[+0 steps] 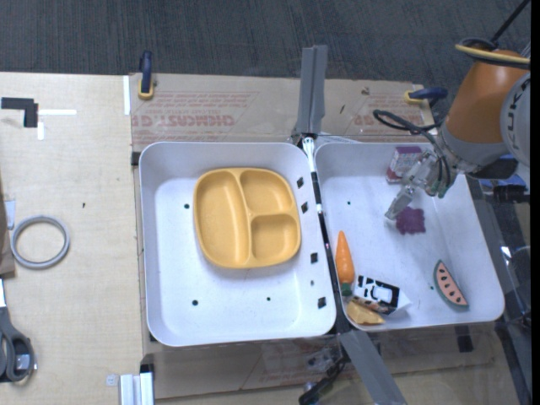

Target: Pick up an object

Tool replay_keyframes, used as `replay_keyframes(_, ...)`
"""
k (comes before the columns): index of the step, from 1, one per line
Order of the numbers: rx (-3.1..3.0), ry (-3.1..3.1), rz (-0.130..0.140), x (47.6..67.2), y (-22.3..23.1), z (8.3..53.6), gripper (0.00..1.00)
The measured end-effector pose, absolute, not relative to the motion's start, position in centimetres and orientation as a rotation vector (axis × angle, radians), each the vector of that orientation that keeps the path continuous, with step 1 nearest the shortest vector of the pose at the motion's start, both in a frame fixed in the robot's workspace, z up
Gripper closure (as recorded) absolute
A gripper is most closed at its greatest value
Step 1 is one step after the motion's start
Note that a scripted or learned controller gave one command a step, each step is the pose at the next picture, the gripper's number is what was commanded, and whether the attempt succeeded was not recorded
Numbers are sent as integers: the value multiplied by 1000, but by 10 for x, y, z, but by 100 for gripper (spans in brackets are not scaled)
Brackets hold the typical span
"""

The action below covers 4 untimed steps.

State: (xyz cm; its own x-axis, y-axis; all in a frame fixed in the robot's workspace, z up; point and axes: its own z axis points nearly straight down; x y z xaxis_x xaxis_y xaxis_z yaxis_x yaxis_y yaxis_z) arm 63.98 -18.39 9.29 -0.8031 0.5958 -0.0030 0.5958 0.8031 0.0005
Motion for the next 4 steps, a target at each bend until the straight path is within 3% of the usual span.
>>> replay_keyframes(1, 1010, 2972, -1, 604, -183, 93, 0)
replay_keyframes(2, 943, 2995, -1, 541, -189, 122, 0)
replay_keyframes(3, 1005, 2973, 0, 615, -186, 103, 0)
replay_keyframes(4, 1000, 2969, -1, 616, -187, 113, 100)
